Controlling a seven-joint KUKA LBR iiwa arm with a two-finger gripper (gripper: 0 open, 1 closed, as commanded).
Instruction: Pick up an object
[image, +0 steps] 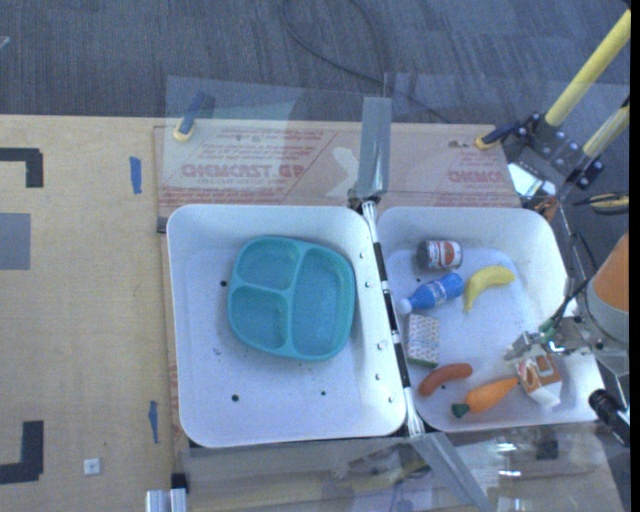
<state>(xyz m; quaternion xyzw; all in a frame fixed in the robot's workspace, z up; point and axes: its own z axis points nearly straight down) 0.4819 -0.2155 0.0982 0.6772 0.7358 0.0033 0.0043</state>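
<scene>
Reaching in from the right, the hand (540, 345) sits low over the right bin (548, 232), just above a small orange-and-white carton (538, 378); whether it is apart or together cannot be told. Beside the carton lie a carrot (487, 396) and a sausage (444, 377). Farther off lie a banana (487, 284), a blue bottle (432, 294) and a can (439, 254). The left bin (195, 330) holds a teal divided plate (292, 297).

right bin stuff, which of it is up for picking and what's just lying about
Up for picking, right bin:
can
banana
blue bottle
small checked box
sausage
carrot
carton, beside the hand

Lying about:
teal divided plate, left bin
blue tape on the bench
</scene>
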